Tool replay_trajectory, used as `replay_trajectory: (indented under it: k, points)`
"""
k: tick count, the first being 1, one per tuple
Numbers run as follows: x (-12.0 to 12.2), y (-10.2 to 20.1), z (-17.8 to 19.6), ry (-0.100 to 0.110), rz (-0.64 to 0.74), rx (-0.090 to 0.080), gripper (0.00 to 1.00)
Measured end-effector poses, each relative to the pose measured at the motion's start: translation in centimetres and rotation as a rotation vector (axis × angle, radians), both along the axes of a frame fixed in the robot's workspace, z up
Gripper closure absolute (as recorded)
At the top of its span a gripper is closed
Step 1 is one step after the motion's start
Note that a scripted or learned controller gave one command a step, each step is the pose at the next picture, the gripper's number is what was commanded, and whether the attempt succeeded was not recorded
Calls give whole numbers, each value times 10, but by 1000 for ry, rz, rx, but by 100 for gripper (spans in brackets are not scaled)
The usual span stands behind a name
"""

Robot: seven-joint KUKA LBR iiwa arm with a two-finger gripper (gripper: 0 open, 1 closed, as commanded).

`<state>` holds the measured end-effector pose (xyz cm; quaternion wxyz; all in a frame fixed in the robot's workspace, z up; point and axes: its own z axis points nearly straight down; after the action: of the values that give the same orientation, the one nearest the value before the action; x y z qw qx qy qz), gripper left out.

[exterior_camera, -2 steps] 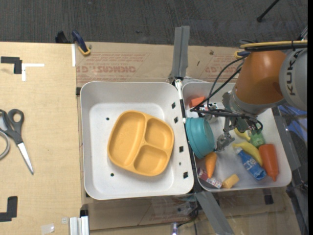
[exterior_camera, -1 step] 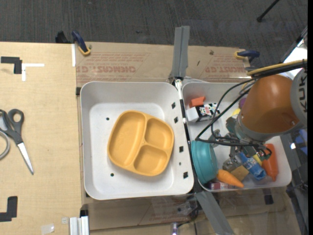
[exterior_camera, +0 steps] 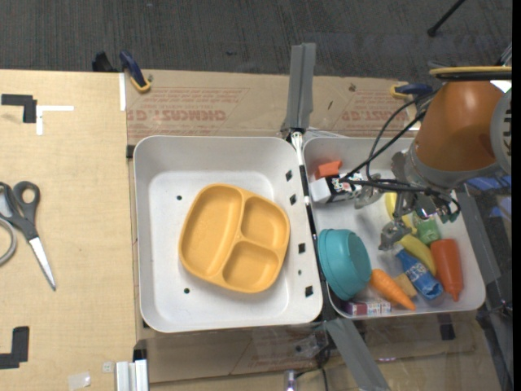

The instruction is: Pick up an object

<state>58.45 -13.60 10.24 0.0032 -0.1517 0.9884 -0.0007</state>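
Where lowered over the right bin, gripper (exterior_camera: 404, 222): low among the toys at the bin's right half; opening hidden by wrist and cables, cannot be told; nothing seen held.
Arm (exterior_camera: 456, 129): orange band over the bin's upper right corner; black cables looping off to the left.
Nearest objects: green piece (exterior_camera: 428, 231) and yellow banana-shaped piece (exterior_camera: 417, 249), just beside the gripper, banana's long axis slanting from upper left to lower right.
Red tapered piece (exterior_camera: 448, 269): right of the banana, nearly upright in view, narrow end down.
Blue packet (exterior_camera: 418, 277): under the banana; white print, too small to read.
Carrot (exterior_camera: 391, 290): near the front wall, long axis slanting, tip toward lower right, thick end touching the teal bowl (exterior_camera: 345, 261).
Teal bowl: tipped against the bin's left wall.
Orange block (exterior_camera: 329, 169) and small white-and-black box (exterior_camera: 321, 190): upper left corner.
Right bin (exterior_camera: 350, 147): holding all of the above.
Left bin (exterior_camera: 155, 218): one yellow three-compartment plate (exterior_camera: 234, 239), compartments bare.
Cardboard (exterior_camera: 203, 104): behind the bins; red print upside down, not legible.
Scissors (exterior_camera: 29, 228): far left on the bench, well apart.
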Motion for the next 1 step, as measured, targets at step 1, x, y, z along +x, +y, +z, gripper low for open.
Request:
replay_trajectory:
  k: [1]
  points:
    - [-72,-29,-10,3,196,0,0]
